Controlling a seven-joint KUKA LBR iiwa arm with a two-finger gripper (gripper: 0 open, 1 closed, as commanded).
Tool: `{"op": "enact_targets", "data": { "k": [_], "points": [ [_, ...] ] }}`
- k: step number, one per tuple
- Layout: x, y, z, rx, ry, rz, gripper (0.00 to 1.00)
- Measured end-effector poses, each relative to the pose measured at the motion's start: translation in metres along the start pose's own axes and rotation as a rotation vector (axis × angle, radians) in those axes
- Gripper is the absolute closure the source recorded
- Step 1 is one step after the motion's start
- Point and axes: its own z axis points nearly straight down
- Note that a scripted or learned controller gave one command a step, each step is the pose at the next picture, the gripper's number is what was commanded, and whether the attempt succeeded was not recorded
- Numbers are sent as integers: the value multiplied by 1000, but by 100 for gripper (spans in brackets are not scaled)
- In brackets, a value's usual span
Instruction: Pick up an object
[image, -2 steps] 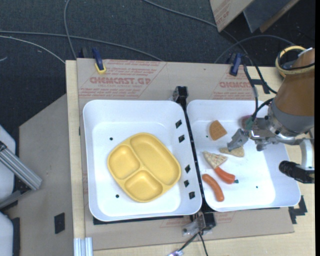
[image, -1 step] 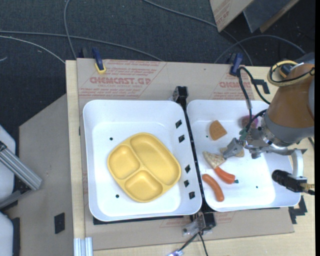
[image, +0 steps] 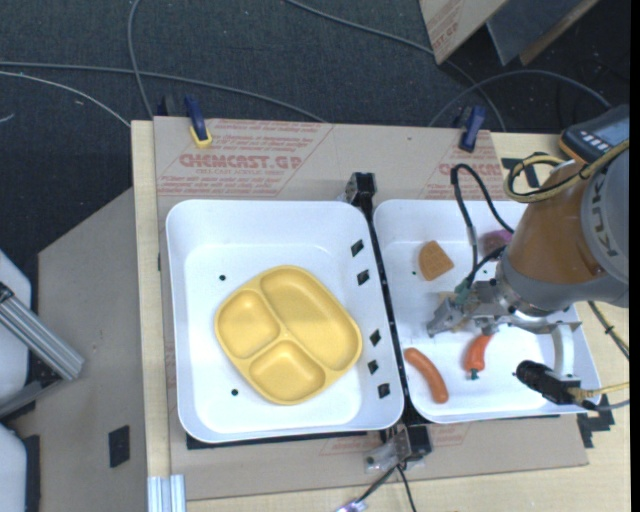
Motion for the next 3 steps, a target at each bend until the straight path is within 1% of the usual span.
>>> {"op": "enact_targets", "data": {
  "k": [1,2,3],
  "points": [
    [-1,1,-14,-7,-2,2,100],
    [-3,6,-78,-15,-6,0,100],
    [-8,13,-139,-16,-6,0,100]
  ]
}}
